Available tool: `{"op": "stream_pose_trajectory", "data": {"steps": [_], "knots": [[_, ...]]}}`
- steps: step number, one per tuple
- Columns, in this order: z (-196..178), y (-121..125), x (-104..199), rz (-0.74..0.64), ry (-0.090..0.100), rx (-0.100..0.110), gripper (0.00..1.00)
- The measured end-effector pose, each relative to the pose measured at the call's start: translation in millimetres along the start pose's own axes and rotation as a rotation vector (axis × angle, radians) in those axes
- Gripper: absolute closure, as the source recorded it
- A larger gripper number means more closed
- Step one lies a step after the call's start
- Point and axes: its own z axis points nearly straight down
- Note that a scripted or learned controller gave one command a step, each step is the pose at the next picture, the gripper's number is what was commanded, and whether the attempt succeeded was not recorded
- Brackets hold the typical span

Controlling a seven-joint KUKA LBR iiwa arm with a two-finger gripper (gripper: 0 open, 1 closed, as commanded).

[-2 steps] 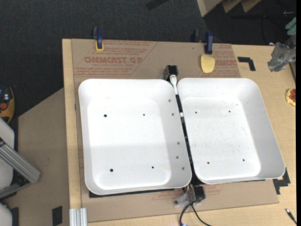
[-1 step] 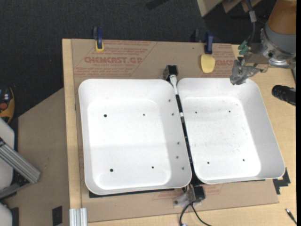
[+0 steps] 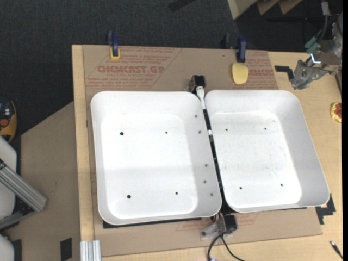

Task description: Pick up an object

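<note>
**Two white bins on a brown board**

Two white bins sit side by side. The left bin [image 3: 147, 156] and the right bin [image 3: 261, 151] touch along the middle. Each has four small black dots on its floor. A thin black strip [image 3: 209, 135] runs between them from far to near. At its far end is a small black and white part [image 3: 197, 83]. At its near end is a knot of wires [image 3: 222, 225].

The bins rest on a brown board [image 3: 163, 64] with red letters on it. Two blue clamps hold the far edge, one on the left [image 3: 113, 39] and one on the right [image 3: 241, 46]. A soft yellow lump [image 3: 240, 73] lies on the board, just past the far edge of the right bin. I cannot tell if this is the thing to pick up.

Far on the right is a grey metal part [image 3: 305, 72]. I cannot tell what it is. I cannot tell if the gripper is wide or narrow.

The board lies on a pale wood bench [image 3: 331, 145]. A small red and yellow thing [image 3: 337, 111] peeks in at the right edge. A metal rail [image 3: 22, 186] lies to the near left. The floor [image 3: 54, 15] behind is dark carpet.
</note>
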Motion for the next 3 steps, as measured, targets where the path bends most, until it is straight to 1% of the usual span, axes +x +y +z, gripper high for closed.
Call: {"op": "stream_pose_trajectory", "data": {"steps": [1, 2, 3], "knots": [[61, -15, 59, -0.009, 0.007, 0.013, 1.0], [71, -5, 167, -0.014, 0.008, 0.008, 1.0], [29, -9, 170, -0.006, 0.004, 0.0, 1.0]]}}
